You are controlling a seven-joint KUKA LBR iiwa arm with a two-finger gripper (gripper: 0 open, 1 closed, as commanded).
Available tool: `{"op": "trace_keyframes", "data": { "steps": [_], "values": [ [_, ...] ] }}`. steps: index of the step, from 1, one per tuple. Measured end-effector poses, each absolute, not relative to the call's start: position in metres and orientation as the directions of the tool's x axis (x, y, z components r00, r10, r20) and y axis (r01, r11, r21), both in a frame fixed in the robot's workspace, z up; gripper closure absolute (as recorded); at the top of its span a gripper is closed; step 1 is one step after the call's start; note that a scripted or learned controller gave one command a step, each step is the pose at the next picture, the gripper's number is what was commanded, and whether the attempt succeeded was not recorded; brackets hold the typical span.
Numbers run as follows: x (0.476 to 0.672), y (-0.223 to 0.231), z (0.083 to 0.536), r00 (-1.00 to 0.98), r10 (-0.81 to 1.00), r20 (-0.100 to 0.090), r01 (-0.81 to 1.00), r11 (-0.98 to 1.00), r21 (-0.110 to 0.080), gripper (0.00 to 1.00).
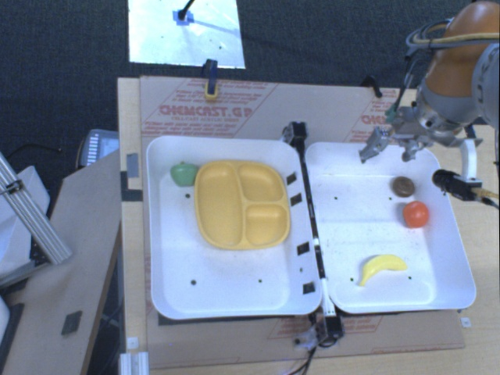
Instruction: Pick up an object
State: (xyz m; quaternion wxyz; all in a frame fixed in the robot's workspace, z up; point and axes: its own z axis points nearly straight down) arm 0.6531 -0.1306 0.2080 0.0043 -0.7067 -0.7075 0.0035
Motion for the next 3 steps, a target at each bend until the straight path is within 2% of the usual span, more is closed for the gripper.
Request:
{"op": "trace_keyframes", "data": {
  "steps": [1,3],
  "values": [
    [0.655,-0.13,0.217,-0.003,1.0,0.0,1.0,0.003,0.002,0.0],
    [0.652,-0.119,0.1,-0.006,1.0,0.0,1.0,0.006,0.0,0.0]
  ]
}}
